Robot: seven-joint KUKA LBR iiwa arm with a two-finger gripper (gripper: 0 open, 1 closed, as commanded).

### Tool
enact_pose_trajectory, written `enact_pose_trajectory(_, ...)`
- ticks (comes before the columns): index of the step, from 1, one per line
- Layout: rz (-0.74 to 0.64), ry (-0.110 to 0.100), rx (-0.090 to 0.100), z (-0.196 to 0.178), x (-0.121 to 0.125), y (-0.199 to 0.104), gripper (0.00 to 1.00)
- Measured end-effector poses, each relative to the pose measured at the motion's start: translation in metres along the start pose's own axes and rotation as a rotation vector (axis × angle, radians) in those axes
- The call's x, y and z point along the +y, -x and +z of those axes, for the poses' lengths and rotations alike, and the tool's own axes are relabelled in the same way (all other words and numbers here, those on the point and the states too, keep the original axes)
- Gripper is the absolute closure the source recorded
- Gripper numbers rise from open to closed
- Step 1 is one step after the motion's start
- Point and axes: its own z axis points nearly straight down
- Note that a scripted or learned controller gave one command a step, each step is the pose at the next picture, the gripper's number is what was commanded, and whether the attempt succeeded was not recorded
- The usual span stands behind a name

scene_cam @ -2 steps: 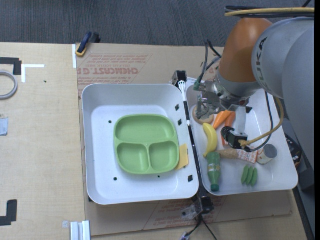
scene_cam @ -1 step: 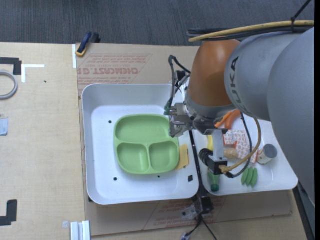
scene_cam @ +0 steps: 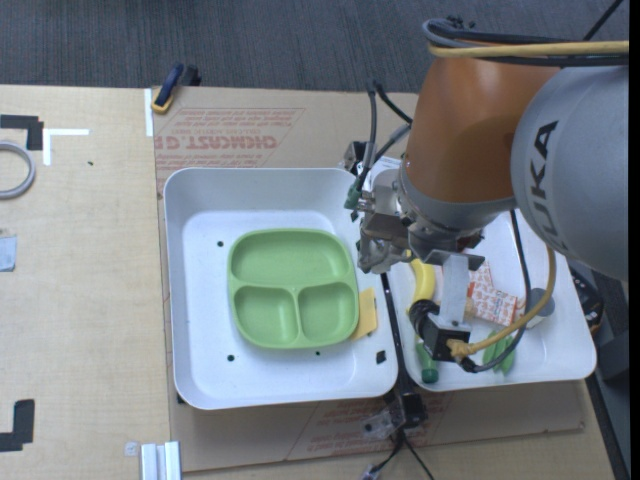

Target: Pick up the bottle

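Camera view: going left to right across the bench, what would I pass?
Grey ring at the left edge → blue-and-yellow tool → green divided plate in the left bin → yellow banana → red-and-white packet in the right bin.

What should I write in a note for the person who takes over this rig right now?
Gripper: low over the right bin, partly hidden by the arm; finger state unclear, nothing seen held.
Right bin: a yellow item, a red-and-white packet, green items. I cannot tell which is the bottle.
Left bin: green divided plate, yellow piece beside it.
Done: no pick confirmed. Left: find, grasp and lift the bottle.
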Motion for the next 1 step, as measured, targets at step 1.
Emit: enact_pose_trajectory(1,0.324,-0.004,-0.002,0.0561,-0.0121,-0.0755,1.00)
